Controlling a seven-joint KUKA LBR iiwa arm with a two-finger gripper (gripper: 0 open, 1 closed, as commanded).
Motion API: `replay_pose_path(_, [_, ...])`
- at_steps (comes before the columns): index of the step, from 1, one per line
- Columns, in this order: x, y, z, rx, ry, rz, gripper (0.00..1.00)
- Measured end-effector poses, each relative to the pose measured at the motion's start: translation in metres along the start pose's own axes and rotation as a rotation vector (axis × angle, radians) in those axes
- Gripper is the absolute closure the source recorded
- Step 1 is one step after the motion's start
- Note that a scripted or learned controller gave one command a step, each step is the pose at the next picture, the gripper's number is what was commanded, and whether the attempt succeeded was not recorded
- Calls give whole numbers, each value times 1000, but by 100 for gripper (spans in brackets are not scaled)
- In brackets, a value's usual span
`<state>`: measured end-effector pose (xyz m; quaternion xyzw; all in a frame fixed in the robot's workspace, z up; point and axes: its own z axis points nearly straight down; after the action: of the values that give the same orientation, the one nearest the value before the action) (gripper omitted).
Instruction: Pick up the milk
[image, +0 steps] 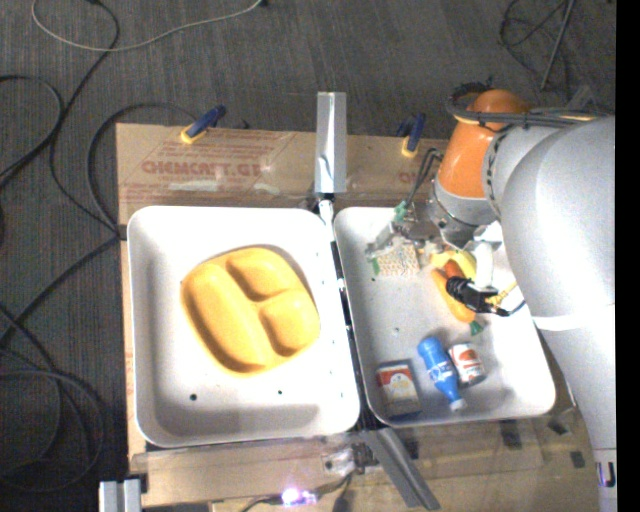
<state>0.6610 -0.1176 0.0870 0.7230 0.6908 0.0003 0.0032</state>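
Your milk (398, 386) reads as the small boxy carton, red with a white patch, lying flat near the front edge of the right bin (400, 325). Just beside it, on the arm's side, lies a blue plastic bottle (438, 370) with a white label, its pale cap pointing to the front. A short red-and-white can (468, 363) sits against the bottle. Farther back, well apart from the carton, is a curved yellow toy (456, 287) with an orange patch.

The gripper (402, 247) hangs over the back of that bin, above a pale speckled patch. Its parts are a blur of green and grey, so you cannot tell whether it is spread or closed. Nothing visibly sits in it. The smooth grey arm (560, 230) carries a glossy orange band (468, 168).

The left bin (160, 400) holds a rounded yellow tray (250, 305) moulded into three compartments. Both bins are shallow glossy white plastic with rounded corners. They rest on a brown cardboard sheet (220, 165) with red print, held by blue clamps (203, 123). Around the bench you see dark carpet (50, 250) with loose cables (70, 40).
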Motion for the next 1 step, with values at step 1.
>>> replay_pose_path(1, [5, -86, -2, 1, 0, 177, 0])
